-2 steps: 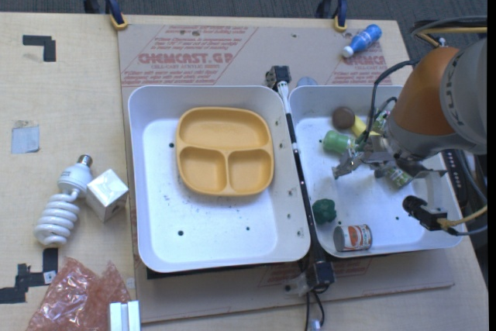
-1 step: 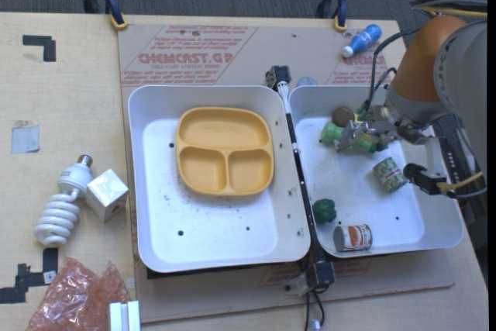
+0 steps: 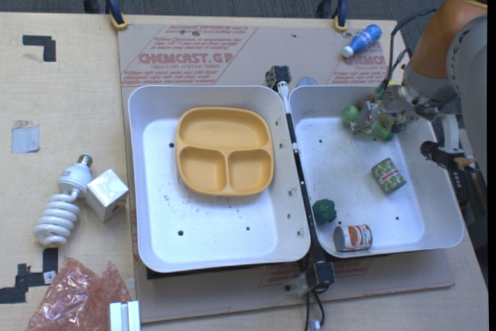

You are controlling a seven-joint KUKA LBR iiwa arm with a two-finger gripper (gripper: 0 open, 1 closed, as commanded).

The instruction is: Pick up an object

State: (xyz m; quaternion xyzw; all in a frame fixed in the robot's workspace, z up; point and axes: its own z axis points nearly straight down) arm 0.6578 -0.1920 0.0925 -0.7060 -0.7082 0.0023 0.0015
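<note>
- Gripper [image 3: 375, 117] is down in the right bin [image 3: 411, 232], far side, close to the back wall, with the arm [image 3: 453, 35] coming in from the right.
- Green stuff [image 3: 353, 115] sits right at the tool tip, touching or nearly so. It's small and cluttered there, so can't tell if it's one item or two.
- Fingers: can't tell whether they're spread or pressed together, and nothing is clearly pinched. Not calling this a hold.
- Other picks in the same bin: green can [image 3: 388, 174] mid-bin, lying tilted; green lump [image 3: 323, 209] by the left wall; red-label can [image 3: 354, 237] near the front edge, on its side.
- Left bin [image 3: 155, 236] has a yellow tray [image 3: 225, 149], three compartments, flat. Looks a poor target for a two-finger pinch, imo.
- Outside the bins: blue bottle [image 3: 363, 40] far right on the board, bulb [image 3: 60, 205] and white cube [image 3: 107, 191] off to the left.
- Step in hand, my read: a grasp attempt on the green stuff by the back wall.
- To do it well: centre the fingers over one item, not straddling two, and keep the pads off the wall.
- Go low enough that the pads pass the item's middle before closing. A high pinch on a small round thing prob squirts it out.
- Lift straight up, slowly, then check something is actually between the fingers before counting it.
</note>
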